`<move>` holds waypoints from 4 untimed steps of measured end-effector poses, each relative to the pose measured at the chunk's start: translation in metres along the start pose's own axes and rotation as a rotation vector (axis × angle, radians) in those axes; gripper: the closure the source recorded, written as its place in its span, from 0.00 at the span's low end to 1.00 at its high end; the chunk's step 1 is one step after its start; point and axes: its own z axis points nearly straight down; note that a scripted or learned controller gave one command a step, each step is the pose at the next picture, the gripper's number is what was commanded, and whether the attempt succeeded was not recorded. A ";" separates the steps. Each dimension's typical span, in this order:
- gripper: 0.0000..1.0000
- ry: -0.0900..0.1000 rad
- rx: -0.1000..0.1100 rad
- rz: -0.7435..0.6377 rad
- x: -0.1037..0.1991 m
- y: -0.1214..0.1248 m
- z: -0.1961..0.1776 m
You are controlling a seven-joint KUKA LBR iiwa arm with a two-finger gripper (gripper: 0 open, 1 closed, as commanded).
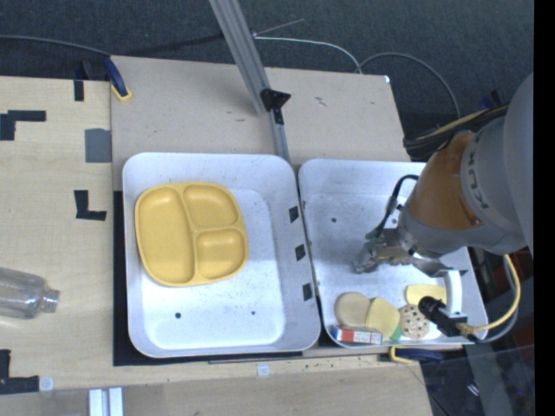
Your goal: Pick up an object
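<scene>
My gripper (373, 256) hangs low over the middle of the right bin (338, 189), above bare white floor. Nothing shows in its grasp. Below it, along the bin's near edge, lie a tan round piece (350, 307), a pale yellow piece (384, 315) leaning against it, and a flat red and white packet (358, 336). To their right sit a yellow object (425, 294) and a small tan disc with holes (414, 324). All of these lie apart from the gripper.
The left bin (208, 319) holds a yellow divided plate (191, 232) in its upper left. A clear plastic bottle (22, 294) lies on the bench far left. A grey metal bar (243, 46) slants in from the top toward the bins' shared edge.
</scene>
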 end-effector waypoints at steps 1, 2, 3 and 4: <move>1.00 0.000 0.001 0.000 0.027 -0.033 0.000; 1.00 0.005 -0.002 -0.012 0.155 0.039 -0.102; 1.00 0.002 0.007 -0.002 0.142 0.026 -0.111; 1.00 0.001 0.012 0.003 0.105 -0.028 -0.097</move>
